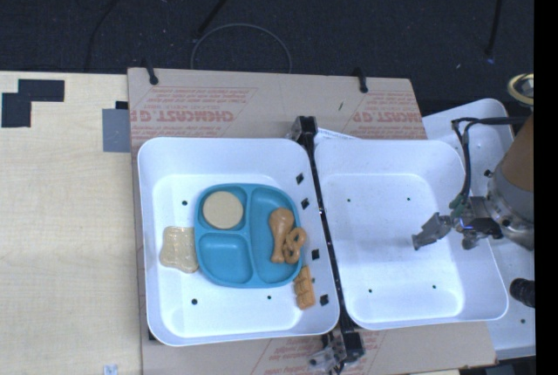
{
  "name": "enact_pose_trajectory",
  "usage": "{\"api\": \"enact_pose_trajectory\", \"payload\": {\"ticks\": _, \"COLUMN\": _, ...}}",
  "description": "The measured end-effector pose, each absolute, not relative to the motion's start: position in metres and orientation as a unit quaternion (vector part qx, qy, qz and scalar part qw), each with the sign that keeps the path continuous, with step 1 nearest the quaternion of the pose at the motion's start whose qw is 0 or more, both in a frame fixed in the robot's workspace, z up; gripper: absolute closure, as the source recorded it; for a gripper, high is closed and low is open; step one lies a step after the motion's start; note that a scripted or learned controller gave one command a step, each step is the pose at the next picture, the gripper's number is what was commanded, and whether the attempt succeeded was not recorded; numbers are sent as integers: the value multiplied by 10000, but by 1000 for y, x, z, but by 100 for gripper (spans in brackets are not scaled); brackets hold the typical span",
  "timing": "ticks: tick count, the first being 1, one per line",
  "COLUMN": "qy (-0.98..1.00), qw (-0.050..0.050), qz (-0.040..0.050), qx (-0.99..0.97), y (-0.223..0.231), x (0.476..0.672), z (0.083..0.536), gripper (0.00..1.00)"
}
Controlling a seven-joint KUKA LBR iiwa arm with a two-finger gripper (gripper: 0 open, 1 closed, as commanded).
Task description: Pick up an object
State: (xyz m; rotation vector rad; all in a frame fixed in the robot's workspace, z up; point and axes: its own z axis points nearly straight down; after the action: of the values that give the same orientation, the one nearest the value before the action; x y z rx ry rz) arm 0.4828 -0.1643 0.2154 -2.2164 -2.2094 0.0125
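The left bin [166,173] holds a blue divided plate [228,264]. On the plate lie a round tan disc [221,209] and a brown drumstick-shaped piece with a pretzel [286,235]. A pale toast-like piece [179,248] rests against the plate's left side. A small orange-brown piece [303,288] lies by the plate's lower right corner. My gripper [450,234] hangs over the right side of the right bin [392,190], far from all these objects. It is open, and nothing sits between its fingers [429,233].
A black divider clip line [318,225] runs between the two bins. Brown cardboard [261,107] lies under and behind them. The arm's body [523,181] and cables crowd the right bin's right rim. Light wooden bench [61,234] extends to the left.
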Motion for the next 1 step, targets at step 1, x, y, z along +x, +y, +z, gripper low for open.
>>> {"api": "enact_pose_trajectory", "payload": {"ticks": 1, "qy": -7069, "qw": 6, "qz": 6, "qx": -7073, "y": -164, "x": 485, "z": 221, "gripper": 0}}
